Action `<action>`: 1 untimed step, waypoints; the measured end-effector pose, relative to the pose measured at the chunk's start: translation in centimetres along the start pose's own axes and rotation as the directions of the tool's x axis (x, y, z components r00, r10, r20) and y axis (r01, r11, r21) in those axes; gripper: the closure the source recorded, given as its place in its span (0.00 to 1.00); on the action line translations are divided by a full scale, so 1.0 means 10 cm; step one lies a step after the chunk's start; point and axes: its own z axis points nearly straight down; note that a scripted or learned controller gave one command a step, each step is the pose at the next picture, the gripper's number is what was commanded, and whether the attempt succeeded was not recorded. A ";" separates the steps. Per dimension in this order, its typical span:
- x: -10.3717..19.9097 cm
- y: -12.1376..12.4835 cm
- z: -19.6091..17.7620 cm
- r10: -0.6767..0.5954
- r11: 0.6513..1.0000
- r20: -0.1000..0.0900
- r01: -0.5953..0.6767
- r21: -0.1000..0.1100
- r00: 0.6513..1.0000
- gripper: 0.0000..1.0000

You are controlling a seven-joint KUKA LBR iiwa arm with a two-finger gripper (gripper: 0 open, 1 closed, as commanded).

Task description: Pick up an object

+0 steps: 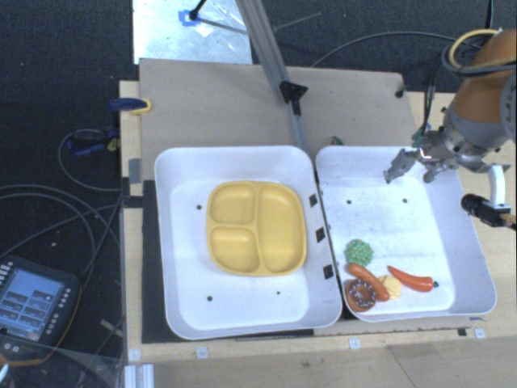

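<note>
The grey arm's gripper (414,169) hangs over the far edge of the right-hand bin (420,217), its two fingers spread apart with nothing between them. The toy food lies well apart from it, bunched in that bin's near corner: a green broccoli floret (359,252), a sausage (367,278), a chocolate doughnut (359,295), a small yellow piece (391,284) and a red chilli pepper (410,279). A yellow sectioned plate (257,228) sits in the left-hand bin (182,289).

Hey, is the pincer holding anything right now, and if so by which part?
Nothing is held. The pincer hangs open over the right bin's far end, well apart from the toy food clustered at the near end.
</note>
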 end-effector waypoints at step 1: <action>0.04 0.04 0.61 0.000 1.000 -0.001 0.000 0.002 1.000 0.00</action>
